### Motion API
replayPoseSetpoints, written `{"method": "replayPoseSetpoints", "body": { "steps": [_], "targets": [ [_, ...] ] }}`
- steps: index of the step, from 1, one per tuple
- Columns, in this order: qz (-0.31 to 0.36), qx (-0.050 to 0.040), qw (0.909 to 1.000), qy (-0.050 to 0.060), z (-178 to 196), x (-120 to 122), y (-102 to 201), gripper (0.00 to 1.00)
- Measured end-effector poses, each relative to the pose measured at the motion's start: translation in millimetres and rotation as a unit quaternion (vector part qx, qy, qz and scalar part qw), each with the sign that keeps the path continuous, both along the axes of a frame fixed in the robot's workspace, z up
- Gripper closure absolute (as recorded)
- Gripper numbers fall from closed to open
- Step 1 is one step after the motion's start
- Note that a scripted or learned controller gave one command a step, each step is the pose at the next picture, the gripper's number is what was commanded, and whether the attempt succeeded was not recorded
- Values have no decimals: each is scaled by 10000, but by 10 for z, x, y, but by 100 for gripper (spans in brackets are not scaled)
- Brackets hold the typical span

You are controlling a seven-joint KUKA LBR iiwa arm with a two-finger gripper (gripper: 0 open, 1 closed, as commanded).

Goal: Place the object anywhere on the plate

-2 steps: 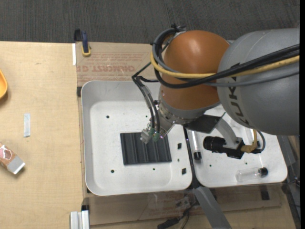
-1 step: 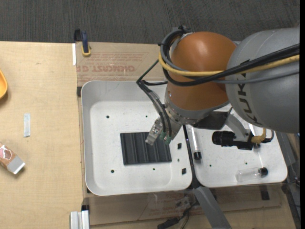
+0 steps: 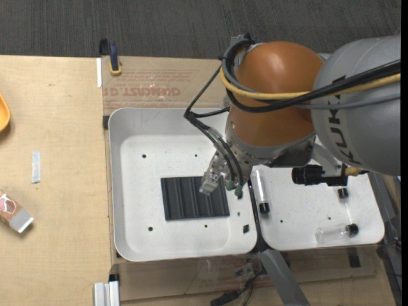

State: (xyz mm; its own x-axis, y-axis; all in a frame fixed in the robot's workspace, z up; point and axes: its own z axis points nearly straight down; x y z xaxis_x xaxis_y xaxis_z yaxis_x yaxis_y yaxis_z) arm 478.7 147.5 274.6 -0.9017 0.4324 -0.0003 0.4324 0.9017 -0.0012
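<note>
Camera view showed the arm (image 3: 366, 107) reaching in from the right, its orange band (image 3: 274, 91) looped by a yellow and a black cable and hanging over the seam between the two bins. Below the band, the gripper (image 3: 212, 182) pointed down and to the left into the left bin (image 3: 137, 171). Its pale tip sat over the upper right edge of the plate (image 3: 191, 198), a dark, ribbed rectangle that lay flat near the middle of that bin. Whether the gripper was released or clenched could not be told, and the pale, glassy shape at its tip could not be separated from the gripper itself, so nothing could be called held. No loose thing lay on the plate's visible ribs.

The right bin (image 3: 299, 212) held the loose things. A marker (image 3: 261, 195) with a dark cap lay along its left wall, near the gripper but apart from it. A clear tube (image 3: 335, 233) rested near the front right corner, well apart from the plate. A small dark scrap (image 3: 246, 229) lay in the left bin, just beside the plate's lower right corner.

Both bins rested on a cardboard sheet (image 3: 153, 88) with red print, and a blue clamp (image 3: 113, 55) gripped its far left corner.
</note>
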Motion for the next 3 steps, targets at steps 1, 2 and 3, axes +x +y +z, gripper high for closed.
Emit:
{"method": "replayPoseSetpoints", "body": {
  "steps": [1,2,3],
  "targets": [
    [-13,-1,10000,-5,86,13,-10,100],
    [688,1,9976,9,-175,-8,68,100],
    [-195,1,9998,-9,167,-3,94,100]
  ]
}}
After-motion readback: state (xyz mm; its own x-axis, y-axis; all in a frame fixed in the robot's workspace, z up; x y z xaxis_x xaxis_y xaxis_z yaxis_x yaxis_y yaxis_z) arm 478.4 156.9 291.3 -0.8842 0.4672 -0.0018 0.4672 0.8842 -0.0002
